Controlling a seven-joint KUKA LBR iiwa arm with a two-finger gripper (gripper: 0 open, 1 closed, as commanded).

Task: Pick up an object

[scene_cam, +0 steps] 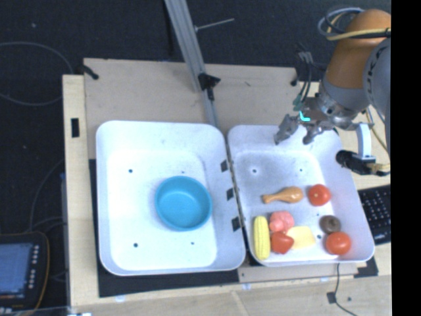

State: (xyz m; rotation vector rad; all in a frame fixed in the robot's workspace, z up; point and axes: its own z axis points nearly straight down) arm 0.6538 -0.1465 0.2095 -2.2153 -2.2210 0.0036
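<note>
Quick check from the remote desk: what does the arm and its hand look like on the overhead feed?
The arm is grey metal with a broad orange band above the wrist and looped cables over its top. A small teal light glows at the wrist. The hand has two slim dark-grey fingers spread apart.

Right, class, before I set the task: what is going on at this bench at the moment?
A robot arm reaches in from the right, its end effector open above the far edge of the right bin, holding nothing. That bin has toy food clustered at its near end: a chicken drumstick, a corn cob, two tomatoes, a pink piece and a brown doughnut-like piece. The left bin holds a blue bowl. Nothing has been picked up yet.
</note>
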